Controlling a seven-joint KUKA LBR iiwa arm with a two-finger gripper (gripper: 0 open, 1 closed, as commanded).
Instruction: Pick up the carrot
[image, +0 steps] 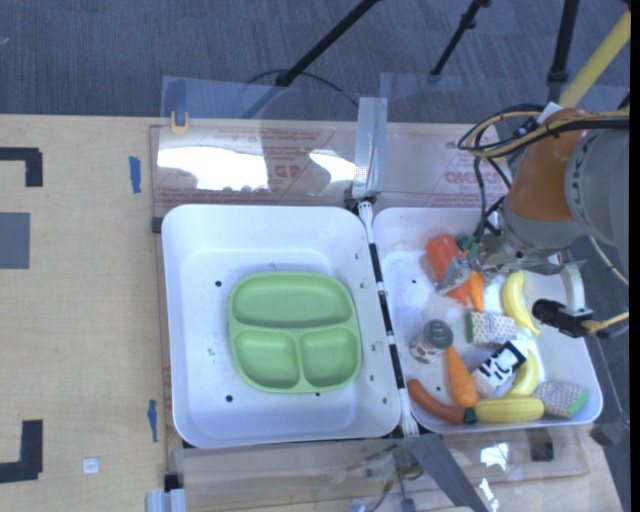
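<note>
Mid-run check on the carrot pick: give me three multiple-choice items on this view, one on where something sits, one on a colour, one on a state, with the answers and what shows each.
1. Where is the green divided plate?
A. In the left bin
B. In the right bin
C. On the bare bench

2. What colour is the fruit lying along the near edge of the right bin?
A. Blue
B. Yellow
C. Purple

3. How does the carrot stand relative to the gripper?
A. Lifted above the bin
B. Lying in the bin, apart from the gripper
C. Resting on the green plate

Answers:
1 A, the plate sits in the middle of the left bin.
2 B, the banana there is yellow.
3 B, the carrot lies on the bin floor nearer the camera, while the gripper is farther back over other orange items.
</note>
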